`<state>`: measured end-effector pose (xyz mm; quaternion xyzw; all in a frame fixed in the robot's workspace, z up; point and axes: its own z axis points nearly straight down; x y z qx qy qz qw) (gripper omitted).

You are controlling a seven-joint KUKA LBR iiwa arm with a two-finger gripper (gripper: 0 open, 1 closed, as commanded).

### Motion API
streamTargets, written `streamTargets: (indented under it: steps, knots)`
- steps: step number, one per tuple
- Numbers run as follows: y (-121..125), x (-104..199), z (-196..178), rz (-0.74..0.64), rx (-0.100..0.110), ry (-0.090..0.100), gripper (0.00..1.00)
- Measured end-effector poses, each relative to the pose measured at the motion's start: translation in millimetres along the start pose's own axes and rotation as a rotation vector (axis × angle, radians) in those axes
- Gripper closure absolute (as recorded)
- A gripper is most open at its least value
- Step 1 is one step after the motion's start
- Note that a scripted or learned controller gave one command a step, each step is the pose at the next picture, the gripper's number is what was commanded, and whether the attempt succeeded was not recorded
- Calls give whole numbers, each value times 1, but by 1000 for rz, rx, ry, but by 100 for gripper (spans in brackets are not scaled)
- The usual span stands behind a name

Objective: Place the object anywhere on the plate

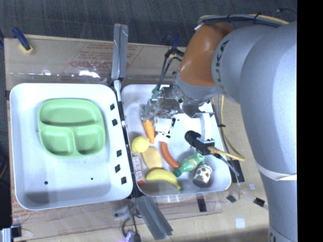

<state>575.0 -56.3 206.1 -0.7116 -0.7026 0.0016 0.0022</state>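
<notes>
A green divided plate (72, 126) lies in the left white bin (22, 185). My gripper (156, 112) hangs low over the upper part of the right bin (132, 96), just above the top end of an orange carrot (149, 130). Whether it touches the carrot I cannot tell. The arm's wrist hides the back right part of that bin.
In the right bin below the carrot lie a lemon (140, 144), a pale potato-like piece (152, 158), a banana (163, 177), an orange-red sausage shape (169, 156), a green item (191, 163) and a red-and-white can (203, 175). A raised divider (119, 116) separates the bins.
</notes>
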Motion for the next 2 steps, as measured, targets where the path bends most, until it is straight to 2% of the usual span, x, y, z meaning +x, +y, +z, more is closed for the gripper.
streamTargets:
  steps: [1,2]
  knots:
    - [37,92,-6,-14,-2,0,100]
    - [-6,154,16,-56,1,-2,100]
